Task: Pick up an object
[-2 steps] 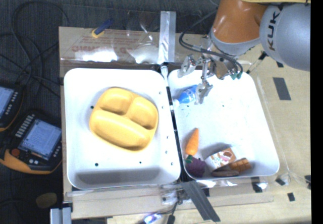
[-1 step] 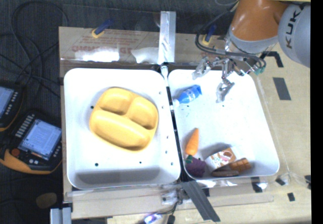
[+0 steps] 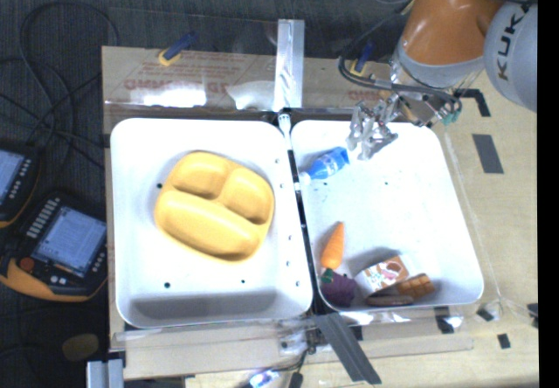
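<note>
At upper right of the frame, the claw (image 3: 370,135) hangs over the right bin (image 3: 454,229), empty; I cannot tell if it is open. A blue bottle (image 3: 327,163) lies just left of it. I judge the approach step; next it must lower onto the bottle.

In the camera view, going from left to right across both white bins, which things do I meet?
Large yellow bread-shaped foam block → small blue plastic bottle → two-finger metal gripper.
</note>
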Tool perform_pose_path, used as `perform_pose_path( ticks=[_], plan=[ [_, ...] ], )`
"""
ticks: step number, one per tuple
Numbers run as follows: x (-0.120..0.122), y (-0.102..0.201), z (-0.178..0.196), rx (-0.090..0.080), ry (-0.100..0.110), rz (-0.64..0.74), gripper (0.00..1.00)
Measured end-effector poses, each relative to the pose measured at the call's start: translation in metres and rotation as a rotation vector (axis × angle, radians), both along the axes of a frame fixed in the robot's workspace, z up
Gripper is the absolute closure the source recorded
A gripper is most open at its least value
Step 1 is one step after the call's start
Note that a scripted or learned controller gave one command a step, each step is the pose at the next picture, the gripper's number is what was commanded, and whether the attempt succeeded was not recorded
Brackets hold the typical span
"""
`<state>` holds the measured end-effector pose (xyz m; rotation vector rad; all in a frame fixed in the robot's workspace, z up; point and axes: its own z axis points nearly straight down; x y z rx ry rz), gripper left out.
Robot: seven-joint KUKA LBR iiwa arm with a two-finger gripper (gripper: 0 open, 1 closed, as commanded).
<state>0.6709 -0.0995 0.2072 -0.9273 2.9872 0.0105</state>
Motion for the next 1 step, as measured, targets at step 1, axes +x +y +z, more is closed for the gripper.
perform_pose_path(
  ticks=[1],
  plan=[
    [-0.0001,0.0002,-0.0002,0.000,0.000,0.000,0.00]
  ],
)
